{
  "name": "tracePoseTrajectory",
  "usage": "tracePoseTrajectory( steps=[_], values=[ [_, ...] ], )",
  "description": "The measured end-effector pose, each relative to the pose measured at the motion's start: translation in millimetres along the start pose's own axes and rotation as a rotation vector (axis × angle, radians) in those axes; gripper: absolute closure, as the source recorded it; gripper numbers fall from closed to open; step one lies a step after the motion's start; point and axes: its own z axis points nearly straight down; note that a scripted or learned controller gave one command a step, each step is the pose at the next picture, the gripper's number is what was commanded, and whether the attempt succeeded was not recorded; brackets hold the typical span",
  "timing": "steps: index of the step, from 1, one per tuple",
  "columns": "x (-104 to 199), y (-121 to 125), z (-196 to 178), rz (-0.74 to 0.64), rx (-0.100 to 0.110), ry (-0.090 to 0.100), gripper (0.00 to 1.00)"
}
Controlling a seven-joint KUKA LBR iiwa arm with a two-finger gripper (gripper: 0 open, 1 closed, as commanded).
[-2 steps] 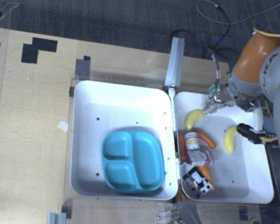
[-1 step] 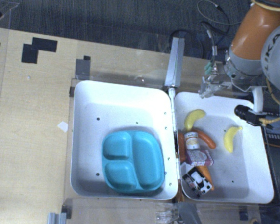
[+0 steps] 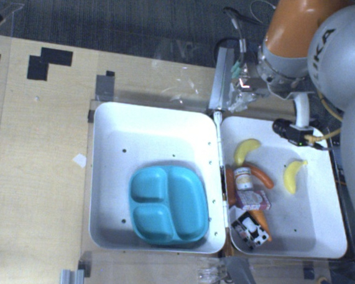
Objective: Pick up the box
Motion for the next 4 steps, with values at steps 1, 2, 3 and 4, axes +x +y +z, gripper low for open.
tracePoseTrajectory(
  steps=[1,2,3,4],
  values=[
    [-36,-6,-47,0.028,-0.001,-0.001,1.00],
    [-6,-27,10,-0.250,0.003,0.001,1.00],
    [-26,-4,-48,-0.294,-0.001,-0.001,1.00],
    [-34,-5,-61,-0.422,0.000,-0.001,1.00]
  ],
)
